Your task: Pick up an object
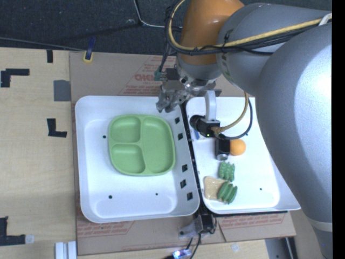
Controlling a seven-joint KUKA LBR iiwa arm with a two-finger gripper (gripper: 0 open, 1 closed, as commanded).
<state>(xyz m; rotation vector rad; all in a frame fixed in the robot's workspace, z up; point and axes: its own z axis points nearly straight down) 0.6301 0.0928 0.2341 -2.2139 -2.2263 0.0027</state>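
The grey two-finger gripper [171, 99] hung over the far rim of the left shallow white bin [86, 144], beside the divide from the right shallow white bin [269, 193]. Whether it was parted or closed was not discernible. The green three-compartment plastic plate [142, 144] lay flat in the left bin, near the gripper but apart from it. A small orange ball [237, 147] and green pea pods [227, 171] lay in the right bin.

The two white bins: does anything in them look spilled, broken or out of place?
Nothing stands out. The green divided plate lies flat in the left bin, right way up. In the right bin, an orange ball, two green pods and a tan piece sit close together, all inside the walls.
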